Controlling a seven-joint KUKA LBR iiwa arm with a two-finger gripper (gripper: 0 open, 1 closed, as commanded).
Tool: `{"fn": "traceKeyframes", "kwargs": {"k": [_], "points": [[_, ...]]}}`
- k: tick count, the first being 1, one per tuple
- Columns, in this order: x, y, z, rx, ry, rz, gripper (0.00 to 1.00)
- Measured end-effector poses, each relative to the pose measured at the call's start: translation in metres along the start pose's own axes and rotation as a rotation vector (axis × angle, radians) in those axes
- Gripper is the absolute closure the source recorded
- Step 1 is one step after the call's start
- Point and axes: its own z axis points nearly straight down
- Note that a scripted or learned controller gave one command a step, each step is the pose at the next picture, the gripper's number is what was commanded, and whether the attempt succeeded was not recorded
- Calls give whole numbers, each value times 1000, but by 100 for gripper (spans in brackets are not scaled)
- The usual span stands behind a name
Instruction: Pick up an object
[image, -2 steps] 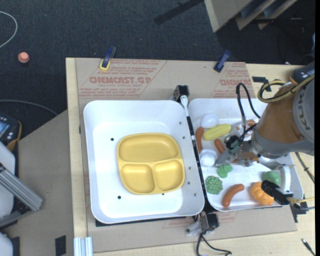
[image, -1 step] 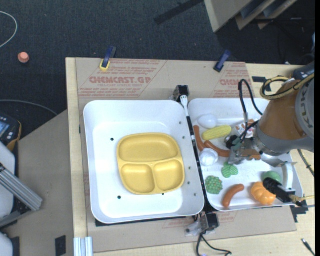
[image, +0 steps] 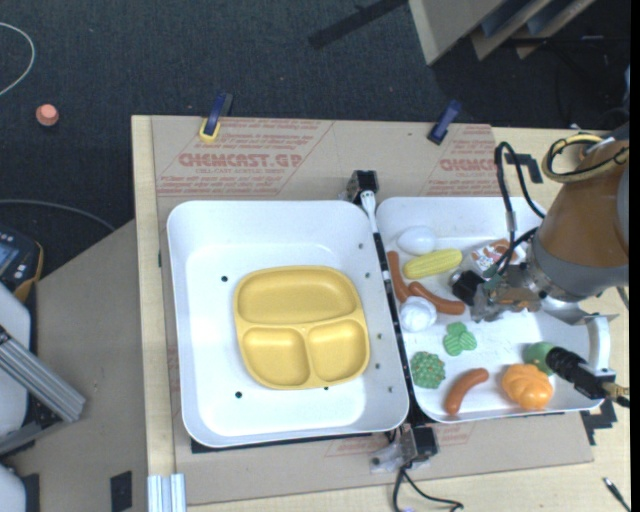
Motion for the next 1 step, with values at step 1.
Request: {"fn": "traceKeyframes", "kwargs": {"k": [1], "points": [[-1,-1,-43,-1,0,-1,100]]}}
